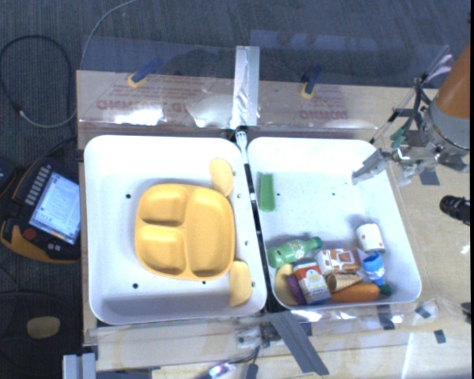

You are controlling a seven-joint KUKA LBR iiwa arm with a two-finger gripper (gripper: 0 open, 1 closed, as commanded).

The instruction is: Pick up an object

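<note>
Crowding the near corner of the right-hand shallow white bin (395, 212) were an orange carrot-shaped toy (355, 294), a small printed carton (337, 260), a blue-capped white bottle (371, 253) and a green plastic bottle (293, 250). Farther back lay a flat green block (266, 192). Beside it, the left white bin (110, 212) held a yellow compartment tray (184, 230). Farthest, the grey two-finger gripper (379, 163) hung over the right bin's far edge, released and carrying nothing.

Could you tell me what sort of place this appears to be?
Probably a robotics lab: two white bins on a bench, a teach pendant on the carpet, and toy groceries heaped for grasping trials.
</note>
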